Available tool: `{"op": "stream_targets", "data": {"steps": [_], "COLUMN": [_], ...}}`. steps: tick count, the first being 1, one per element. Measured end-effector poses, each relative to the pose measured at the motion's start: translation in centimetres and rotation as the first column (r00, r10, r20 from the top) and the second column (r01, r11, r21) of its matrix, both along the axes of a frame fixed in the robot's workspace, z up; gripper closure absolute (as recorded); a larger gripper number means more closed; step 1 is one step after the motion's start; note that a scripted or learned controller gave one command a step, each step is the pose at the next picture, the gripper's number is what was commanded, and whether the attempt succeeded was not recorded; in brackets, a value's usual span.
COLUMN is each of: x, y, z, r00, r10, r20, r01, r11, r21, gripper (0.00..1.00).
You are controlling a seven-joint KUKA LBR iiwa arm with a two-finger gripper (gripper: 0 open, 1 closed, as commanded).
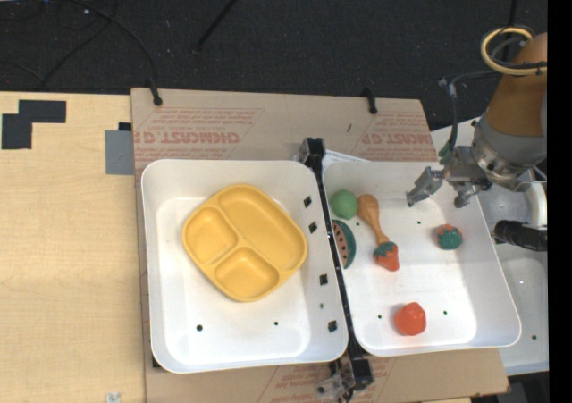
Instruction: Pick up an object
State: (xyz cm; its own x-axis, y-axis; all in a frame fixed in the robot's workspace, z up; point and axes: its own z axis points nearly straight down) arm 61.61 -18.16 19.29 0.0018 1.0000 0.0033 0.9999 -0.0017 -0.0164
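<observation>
Over the right bin (500,321), up at its far right corner, the gripper (444,185) hangs with its fingers spread and nothing between them. So the pick isn't done yet, as far as I can tell it's all still to do. Closest target is the small red and green toy (449,237), just below the gripper on the bin floor. Further left of it sit a strawberry (386,255), a wooden stick (372,216) and a green ball (344,204). The red ball (410,319) is well below.
</observation>
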Motion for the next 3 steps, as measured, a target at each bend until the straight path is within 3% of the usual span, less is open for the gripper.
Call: {"op": "stream_targets", "data": {"steps": [1, 3], "x": [0.3, 0.1], "y": [0.0, 0.4], "z": [0.9, -10.9], "r00": [1.0, 1.0], "r10": [0.002, 0.002], "r20": [0.014, 0.01], "r01": [-0.002, -0.002], "r11": [1.0, 1.0], "r21": [-0.002, -0.002], "gripper": [0.0, 0.0]}}
